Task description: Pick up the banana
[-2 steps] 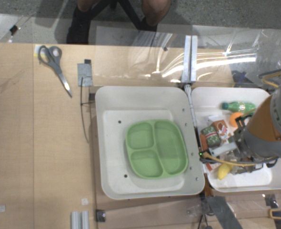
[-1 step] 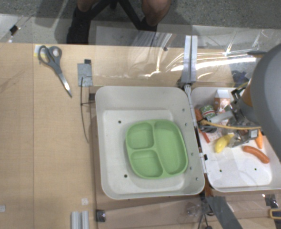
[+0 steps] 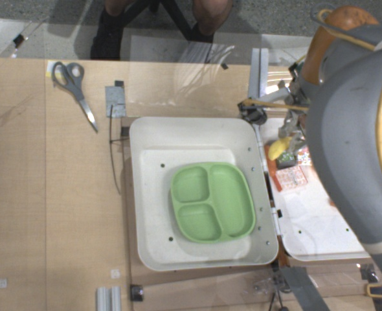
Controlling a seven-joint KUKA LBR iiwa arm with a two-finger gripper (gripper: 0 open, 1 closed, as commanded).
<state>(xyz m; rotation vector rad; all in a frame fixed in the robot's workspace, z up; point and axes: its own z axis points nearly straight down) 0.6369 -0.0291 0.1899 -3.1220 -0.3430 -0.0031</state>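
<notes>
The banana (image 3: 276,149) is showing as a small yellow shape at the near-left corner of the right bin (image 3: 320,229), just beside the wall that divides the two bins. It is lying next to a red and white packet (image 3: 293,172), which is sitting just below and to the right of it. The gripper (image 3: 289,129) is hanging directly above the banana, close to it or touching it; how far its fingers are spread, and whether anything is caught between them, I cannot tell, since the metal parts are blurring together there. The grey arm (image 3: 356,128) with its orange band is covering much of the right bin. In the left bin (image 3: 146,173) a green divided plate (image 3: 212,201) with three compartments is lying flat near the middle. On the wooden bench (image 3: 48,193), well apart to the left, a pair of scissors (image 3: 74,91) is lying with its blades closed
</notes>
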